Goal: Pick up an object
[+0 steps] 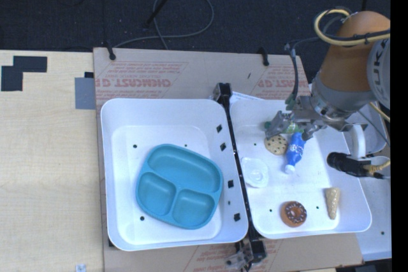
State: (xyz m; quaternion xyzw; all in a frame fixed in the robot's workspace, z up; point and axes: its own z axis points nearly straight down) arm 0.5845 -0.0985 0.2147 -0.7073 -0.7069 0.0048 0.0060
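Note:
My gripper (293,127) hangs over the back of the right bin (357,223), its fingers spread open. Just below it lies a blue bottle (294,151) with a white cap pointing toward the front. A round speckled cookie (276,144) lies to the left of the bottle, under the left finger. Nothing is held between the fingers. Further forward in the same bin are a chocolate donut (294,213) and a pale ice-cream cone (332,202). A clear round lid (255,173) rests near the divider.
The left bin (118,118) holds a blue divided plate (179,185). A black divider (232,162) runs between the two bins. The arm's grey body and orange band (357,35) rise at the right, above the right bin's back corner.

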